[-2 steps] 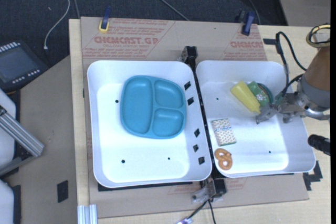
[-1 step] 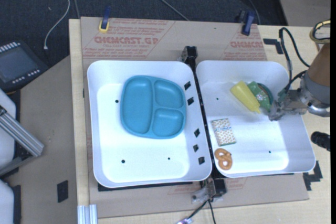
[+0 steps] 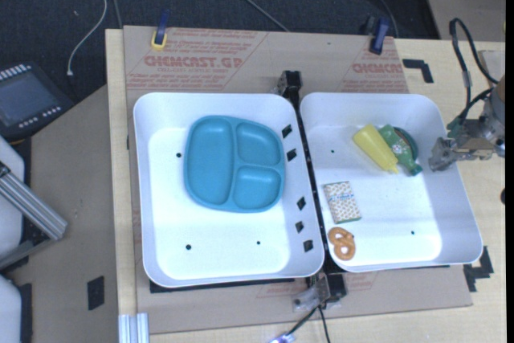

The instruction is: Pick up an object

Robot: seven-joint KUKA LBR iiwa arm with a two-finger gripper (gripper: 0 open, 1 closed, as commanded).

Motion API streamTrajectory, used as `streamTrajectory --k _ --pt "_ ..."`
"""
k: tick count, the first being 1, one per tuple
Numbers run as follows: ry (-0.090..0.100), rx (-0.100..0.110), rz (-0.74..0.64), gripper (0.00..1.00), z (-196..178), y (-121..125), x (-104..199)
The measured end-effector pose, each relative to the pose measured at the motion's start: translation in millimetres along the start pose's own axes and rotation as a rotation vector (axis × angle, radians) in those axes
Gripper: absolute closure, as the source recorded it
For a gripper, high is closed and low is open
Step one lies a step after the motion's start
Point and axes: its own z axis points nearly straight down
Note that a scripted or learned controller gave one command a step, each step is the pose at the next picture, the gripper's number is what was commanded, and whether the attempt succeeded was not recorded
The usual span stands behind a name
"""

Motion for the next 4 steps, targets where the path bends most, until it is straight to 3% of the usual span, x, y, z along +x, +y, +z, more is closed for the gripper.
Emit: streamTrajectory --k 1,3,4 --pt "0.001 0.002 -0.001 1.00 -29 1 0" --pt "0.005 0.006 -0.006 1.00 -34 5 97" --pt "0.005 0.005 -0.007 1.00 -39 19 153"
